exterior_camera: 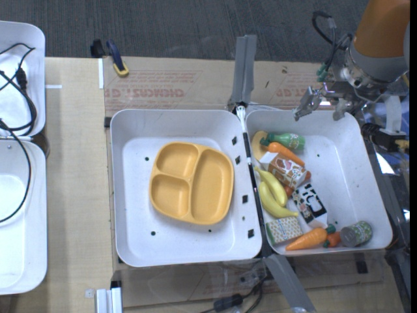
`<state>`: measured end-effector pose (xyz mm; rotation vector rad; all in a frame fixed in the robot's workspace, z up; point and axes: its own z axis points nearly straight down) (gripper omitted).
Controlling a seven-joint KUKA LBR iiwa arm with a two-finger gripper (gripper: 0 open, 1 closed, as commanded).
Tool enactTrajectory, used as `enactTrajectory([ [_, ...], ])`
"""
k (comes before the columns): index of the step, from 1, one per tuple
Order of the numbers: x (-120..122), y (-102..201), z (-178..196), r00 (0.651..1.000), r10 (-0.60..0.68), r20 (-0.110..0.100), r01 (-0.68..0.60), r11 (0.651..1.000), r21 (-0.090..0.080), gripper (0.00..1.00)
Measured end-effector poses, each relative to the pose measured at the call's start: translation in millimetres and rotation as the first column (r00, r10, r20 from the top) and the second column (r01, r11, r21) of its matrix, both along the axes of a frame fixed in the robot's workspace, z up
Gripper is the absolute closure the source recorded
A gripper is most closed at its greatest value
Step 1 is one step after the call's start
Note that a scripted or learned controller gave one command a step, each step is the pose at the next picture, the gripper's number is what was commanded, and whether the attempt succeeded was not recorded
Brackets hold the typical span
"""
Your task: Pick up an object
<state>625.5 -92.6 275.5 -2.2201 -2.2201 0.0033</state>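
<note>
My gripper (321, 105) hangs above the far edge of the right bin (355, 168), open, with nothing between its fingers. Below it, along the bin's left side, lie a green bottle (285, 139), a carrot (285, 151), an orange carton (287, 170), two bananas (273, 194), a black-and-white box (309, 199) and a small patterned packet (284, 229). Along the near wall lie a second carrot (307, 238) and a grey can (356, 234).
The left bin (130, 194) holds a yellow divided plate (192, 182). A grey upright post (244, 70) stands behind the seam between the bins. White trays with black cables (16, 109) sit at the far left. A blue-and-yellow clamp (115, 56) lies at the bench's back.
</note>
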Motion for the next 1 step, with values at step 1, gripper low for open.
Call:
enactTrajectory([
  [1, 9.8, -5.8, -128.0, 0.999, -0.033, 0.0, 0.033, 0.999, -0.001, 0.0],
])
